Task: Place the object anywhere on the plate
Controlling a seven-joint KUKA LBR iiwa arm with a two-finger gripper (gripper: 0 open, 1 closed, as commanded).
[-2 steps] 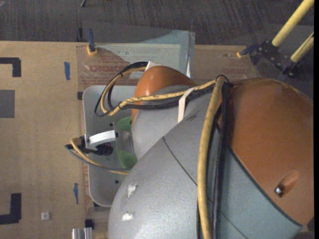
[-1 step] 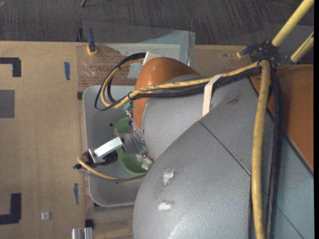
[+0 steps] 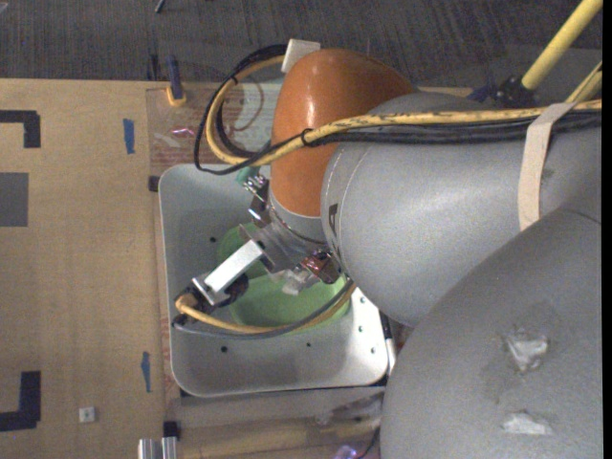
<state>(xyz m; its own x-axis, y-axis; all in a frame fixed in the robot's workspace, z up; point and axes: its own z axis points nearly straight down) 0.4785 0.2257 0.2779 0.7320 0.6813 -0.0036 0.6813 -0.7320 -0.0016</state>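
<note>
Shows a smooth grey arm (image 3: pixel 449 237) bulking in from the right, its glossy orange band (image 3: pixel 320 113) domed. Cannot tell the state of the gripper (image 3: pixel 296 271), low over a round pale-green plate (image 3: pixel 287 306) on the floor of a shallow, round-cornered white bin (image 3: pixel 191 218). Cannot make out the object beneath the arm.

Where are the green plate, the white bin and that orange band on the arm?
green plate (image 3: pixel 275 306): camera view, bare inner surface.
white bin (image 3: pixel 184 228): camera view, its left side.
orange band (image 3: pixel 320 113): camera view, middle of its rounded top.
</note>
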